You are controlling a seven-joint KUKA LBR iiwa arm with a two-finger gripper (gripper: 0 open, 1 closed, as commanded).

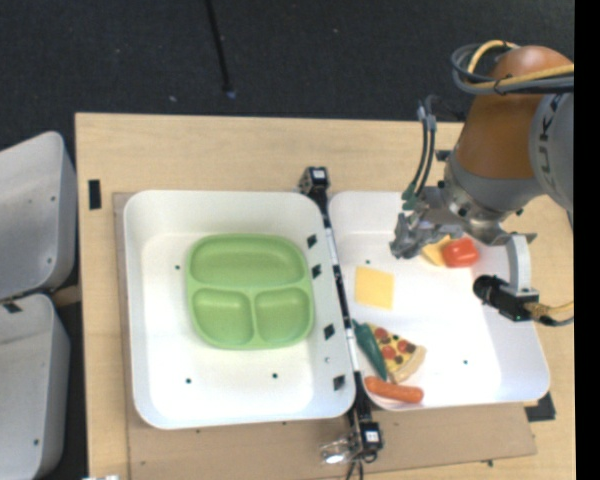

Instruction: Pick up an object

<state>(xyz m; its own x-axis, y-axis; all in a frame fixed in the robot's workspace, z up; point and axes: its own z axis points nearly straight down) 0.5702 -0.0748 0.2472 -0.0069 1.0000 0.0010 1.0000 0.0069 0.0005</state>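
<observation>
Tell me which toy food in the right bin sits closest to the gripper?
The red piece, right beside the gripper near the bin's far side. The yellow cheese square lies farther off; the pizza slice and sausage lie at the near edge.

A light wooden desk (220, 153) carries two white bins. The left bin (160, 378), far from the gripper (412, 240), holds a green divided plate (250, 290). Two pale, perhaps plastic, panels (20, 218) lie beyond.

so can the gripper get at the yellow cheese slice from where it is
Probably yes. The cheese slice lies flat and alone on the right bin floor, with nothing on top, and the gripper hovers just above-right of it.
</observation>
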